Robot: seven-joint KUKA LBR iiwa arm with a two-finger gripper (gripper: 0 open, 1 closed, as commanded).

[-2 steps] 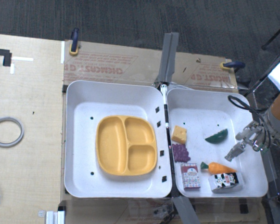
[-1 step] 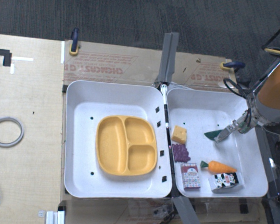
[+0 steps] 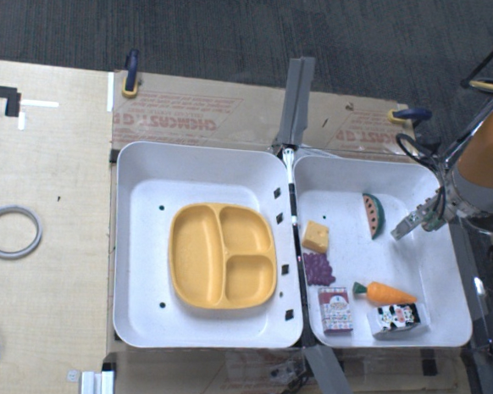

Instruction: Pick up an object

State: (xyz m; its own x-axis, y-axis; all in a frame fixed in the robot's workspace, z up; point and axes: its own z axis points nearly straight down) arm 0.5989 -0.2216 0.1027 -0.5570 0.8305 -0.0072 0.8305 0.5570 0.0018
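Along the right bin's near edge lie a small carton, a carrot and a cow-print box, with purple grapes and a cheese wedge against its left wall, all loose for picking. Farther back a watermelon slice lies mid-bin. The gripper hangs just right of it, seemingly narrow and holding nothing, probably lining up on the slice. The left bin carries a yellow divided plate.

— What do we see in the left bin?
— A divided plate. In the right bin we find a watermelon slice at the back, cheese beside the divider, grapes before it.
— And in front?
— A carton left of the carrot.
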